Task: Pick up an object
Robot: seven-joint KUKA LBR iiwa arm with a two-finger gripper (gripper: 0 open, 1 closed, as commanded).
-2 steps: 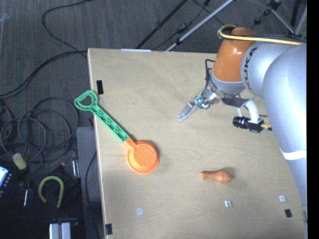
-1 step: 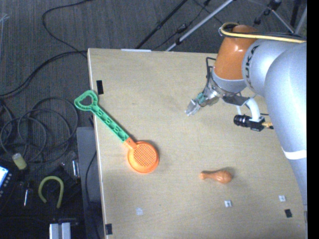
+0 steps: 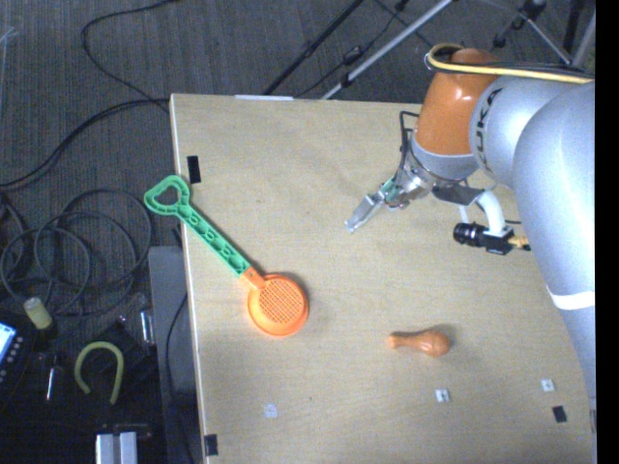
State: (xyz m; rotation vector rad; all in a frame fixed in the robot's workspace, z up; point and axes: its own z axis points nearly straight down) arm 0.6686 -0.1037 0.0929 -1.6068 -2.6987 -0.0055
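Tan table (image 3: 319, 153); claw (image 3: 360, 217) above it, state unclear. Strainer (image 3: 276, 304) lower left of claw, drumstick (image 3: 423, 341) below, both apart.

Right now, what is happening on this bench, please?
A grey KUKA arm reaches in from the right, and its gripper hangs over the bare middle of the bench. It holds nothing. A strainer with a green handle and an orange head lies to the left, and a small orange drumstick-shaped toy lies nearer the front. Neither is being touched.
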